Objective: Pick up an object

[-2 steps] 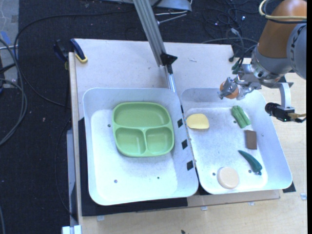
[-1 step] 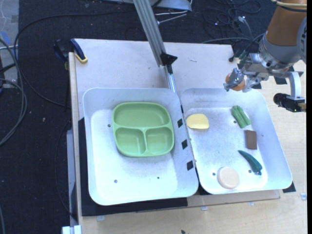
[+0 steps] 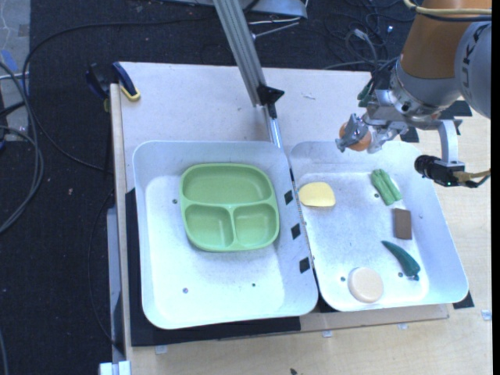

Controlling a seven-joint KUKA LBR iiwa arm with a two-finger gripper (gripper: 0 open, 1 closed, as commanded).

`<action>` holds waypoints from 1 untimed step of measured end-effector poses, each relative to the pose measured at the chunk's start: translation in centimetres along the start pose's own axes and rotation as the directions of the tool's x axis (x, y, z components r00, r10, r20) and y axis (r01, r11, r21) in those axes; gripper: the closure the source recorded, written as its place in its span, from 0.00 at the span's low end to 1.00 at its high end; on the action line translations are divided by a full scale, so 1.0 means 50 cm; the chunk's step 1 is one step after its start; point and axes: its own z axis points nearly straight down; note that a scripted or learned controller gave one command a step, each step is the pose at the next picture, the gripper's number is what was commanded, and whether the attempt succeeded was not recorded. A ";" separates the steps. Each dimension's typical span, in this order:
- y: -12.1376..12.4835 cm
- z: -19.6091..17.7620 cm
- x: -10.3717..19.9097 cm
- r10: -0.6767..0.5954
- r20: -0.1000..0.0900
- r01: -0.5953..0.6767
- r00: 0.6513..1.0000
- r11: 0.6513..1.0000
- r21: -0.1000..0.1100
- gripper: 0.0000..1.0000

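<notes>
My gripper hangs over the far left corner of the right bin. A small orange object shows between its fingers, lifted off the bin floor, and the fingers are shut on it. Lying in the right bin are a yellow piece, a light green bundle, a brown block, a dark green pepper-like piece and a cream round disc.
The left bin holds a green divided plate. A slanted metal pole comes down to the far edge between the bins. A black fitting on the arm juts out over the right bin's far right edge.
</notes>
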 end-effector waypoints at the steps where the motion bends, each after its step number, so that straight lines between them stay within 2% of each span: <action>1: -0.021 0.034 0.100 0.000 0.000 0.000 1.000 1.000 0.003 1.00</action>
